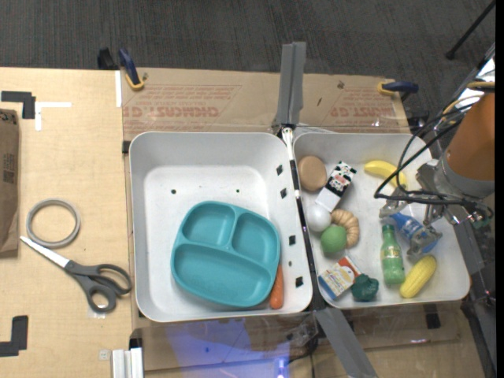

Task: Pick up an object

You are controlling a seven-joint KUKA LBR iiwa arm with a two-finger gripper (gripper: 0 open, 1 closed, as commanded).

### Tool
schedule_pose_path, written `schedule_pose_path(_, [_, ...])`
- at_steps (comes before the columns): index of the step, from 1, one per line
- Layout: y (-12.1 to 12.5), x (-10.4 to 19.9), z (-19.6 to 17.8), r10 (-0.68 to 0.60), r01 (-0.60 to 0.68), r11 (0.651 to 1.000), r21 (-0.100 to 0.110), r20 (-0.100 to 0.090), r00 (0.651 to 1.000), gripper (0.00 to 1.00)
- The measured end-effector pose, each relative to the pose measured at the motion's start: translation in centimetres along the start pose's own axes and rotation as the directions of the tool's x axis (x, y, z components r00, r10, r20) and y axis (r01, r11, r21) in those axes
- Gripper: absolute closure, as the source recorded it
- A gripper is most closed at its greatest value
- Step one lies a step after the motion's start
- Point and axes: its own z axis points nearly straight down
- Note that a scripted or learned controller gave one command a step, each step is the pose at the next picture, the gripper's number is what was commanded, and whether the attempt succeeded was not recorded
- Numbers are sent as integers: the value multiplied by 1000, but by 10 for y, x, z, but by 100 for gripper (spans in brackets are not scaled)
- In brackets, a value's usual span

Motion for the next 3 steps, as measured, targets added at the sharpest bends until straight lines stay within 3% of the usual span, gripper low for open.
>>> schedule_pose_path(1, [22,45,-4,24,-25,1000,7,11,1000,0])
schedule_pose_path(2, [23,43,-13,21,-21,1000,8,11,1000,100])
schedule_pose_path(3, [23,43,-13,21,-21,1000,8,11,1000,0])
